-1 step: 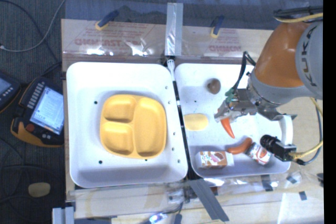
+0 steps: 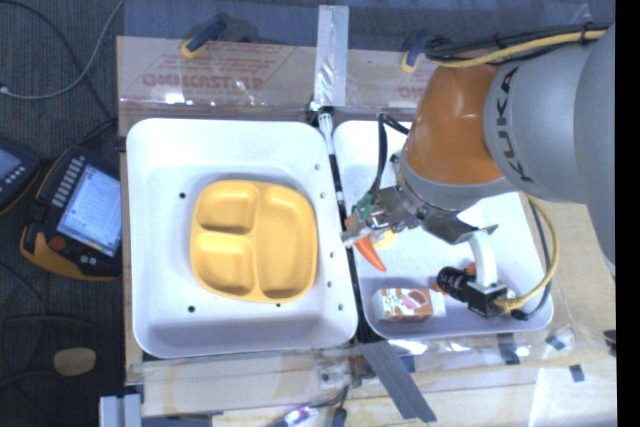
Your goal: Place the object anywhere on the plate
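A yellow plate (image 2: 255, 239) with three compartments lies in the middle of the left bin (image 2: 150, 315). A small orange carrot-shaped object (image 2: 373, 255) sits at the left edge of the right bin (image 2: 520, 215), close to the wall between the bins. My gripper (image 2: 366, 227) is directly over the carrot's upper end, touching or nearly touching it. The arm's wrist hides the gripper's tips, so its grip on the carrot is unclear.
A brown and white packet (image 2: 405, 303) lies near the right bin's front edge, just below the carrot. The large grey and orange arm (image 2: 470, 135) covers most of the right bin. A teach pendant (image 2: 75, 215) rests left of the bench.
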Motion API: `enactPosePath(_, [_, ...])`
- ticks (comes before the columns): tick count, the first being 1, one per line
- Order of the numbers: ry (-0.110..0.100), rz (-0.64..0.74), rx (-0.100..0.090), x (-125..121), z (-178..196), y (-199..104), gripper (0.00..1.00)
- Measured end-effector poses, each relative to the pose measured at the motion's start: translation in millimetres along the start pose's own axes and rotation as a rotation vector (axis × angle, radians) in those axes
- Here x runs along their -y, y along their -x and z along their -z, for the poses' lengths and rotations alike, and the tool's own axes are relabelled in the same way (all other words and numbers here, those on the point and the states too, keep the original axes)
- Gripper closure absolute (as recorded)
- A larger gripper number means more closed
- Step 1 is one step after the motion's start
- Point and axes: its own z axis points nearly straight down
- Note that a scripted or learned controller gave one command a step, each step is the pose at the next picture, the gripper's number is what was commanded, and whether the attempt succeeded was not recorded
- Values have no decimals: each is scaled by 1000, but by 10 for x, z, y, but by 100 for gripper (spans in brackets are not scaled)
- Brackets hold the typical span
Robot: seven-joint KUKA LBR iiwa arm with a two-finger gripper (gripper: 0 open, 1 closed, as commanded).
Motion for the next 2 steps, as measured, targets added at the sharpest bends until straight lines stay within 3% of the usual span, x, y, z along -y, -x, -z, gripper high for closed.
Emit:
enactPosePath(1, [-1, 29, 0, -465, -174, -493, 100])
enactPosePath(2, [0, 29, 0, -466, -174, -493, 0])
